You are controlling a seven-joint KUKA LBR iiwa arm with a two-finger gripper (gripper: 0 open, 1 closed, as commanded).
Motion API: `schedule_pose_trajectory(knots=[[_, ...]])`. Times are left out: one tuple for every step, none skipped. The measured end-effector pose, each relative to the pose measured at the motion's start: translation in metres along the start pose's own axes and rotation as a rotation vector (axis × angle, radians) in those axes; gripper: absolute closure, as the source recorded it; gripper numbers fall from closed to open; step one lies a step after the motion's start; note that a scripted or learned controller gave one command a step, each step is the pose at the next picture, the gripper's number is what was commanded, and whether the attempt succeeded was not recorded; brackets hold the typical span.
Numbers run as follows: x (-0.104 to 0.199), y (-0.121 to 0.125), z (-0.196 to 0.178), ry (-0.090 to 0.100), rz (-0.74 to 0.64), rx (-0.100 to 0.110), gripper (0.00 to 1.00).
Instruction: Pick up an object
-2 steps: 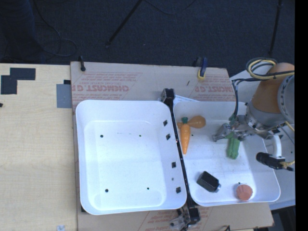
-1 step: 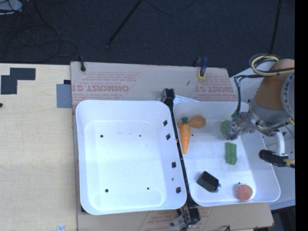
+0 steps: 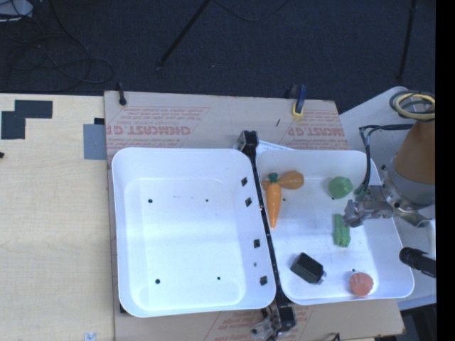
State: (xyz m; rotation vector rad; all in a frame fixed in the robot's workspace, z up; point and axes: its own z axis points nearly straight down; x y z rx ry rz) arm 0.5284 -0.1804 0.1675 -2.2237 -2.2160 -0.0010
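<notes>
Two bins; gripper [image 3: 353, 212] low in right bin [image 3: 398, 290], just above green block [image 3: 342, 231], its grip state unclear. Ball [image 3: 340, 186] lies just beyond. Judged risk: block tipping away or ball getting nudged.

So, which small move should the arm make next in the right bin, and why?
Probably a short descent onto the long green block. The gripper sits at that block's upper end in the right white bin, nearer to it than to the round green ball, and nothing shows between its fingers.
</notes>
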Motion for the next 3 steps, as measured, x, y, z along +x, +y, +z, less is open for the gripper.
schedule_pose_trajectory(knots=[[0.068, -0.022, -0.09, 0.0, -0.01, -0.006, 1.0], [0.157, -0.002, -0.102, 0.0, -0.013, 0.0, 1.0], [0.217, 0.012, -0.111, 0.0, -0.01, 0.001, 1.0]])
